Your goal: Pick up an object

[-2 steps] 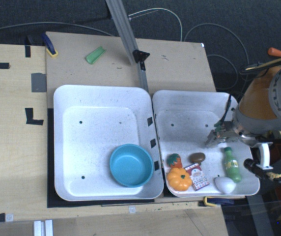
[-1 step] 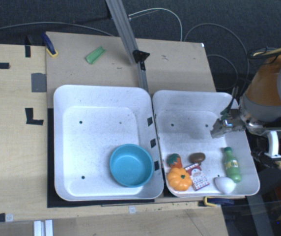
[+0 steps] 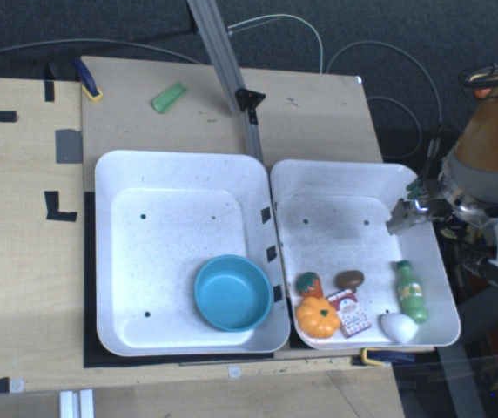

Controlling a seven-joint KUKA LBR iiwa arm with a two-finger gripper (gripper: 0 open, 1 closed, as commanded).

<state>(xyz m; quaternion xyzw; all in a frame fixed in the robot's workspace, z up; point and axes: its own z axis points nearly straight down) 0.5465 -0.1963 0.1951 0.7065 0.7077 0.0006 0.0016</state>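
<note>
At the right bin's [image 3: 366,174] far-right rim we see the gripper [image 3: 403,219].
We cannot tell its finger state; green bottle [image 3: 410,292] lies near.

Blue bowl [image 3: 232,292] sits at the left bin's [image 3: 118,181] near right corner, while the gripper [image 3: 403,216] hovers over the right bin's [image 3: 319,177] right edge.
</note>
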